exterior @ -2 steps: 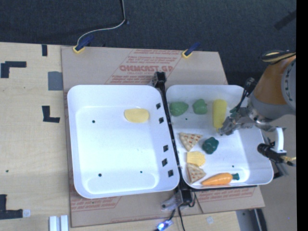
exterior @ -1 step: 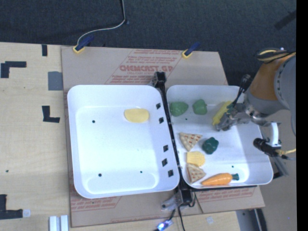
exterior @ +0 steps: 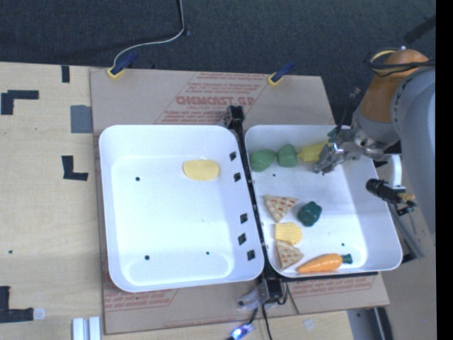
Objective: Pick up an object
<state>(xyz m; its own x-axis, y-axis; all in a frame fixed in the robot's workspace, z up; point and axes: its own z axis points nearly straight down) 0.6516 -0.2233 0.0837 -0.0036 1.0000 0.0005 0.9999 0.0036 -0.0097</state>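
So the arm is reaching in from the right with its gripper down in the right bin, right up against the yellow piece near the back wall, but I honestly can't tell from here how the gripper is set or whether it's got hold of anything. Next to that yellow piece are two green lumps, and further forward there's a waffle wedge, a dark teal blob, a ridged yellow chip, another wedge and a carrot along the front edge. The left bin just has one yellow oval thing sitting toward the back.
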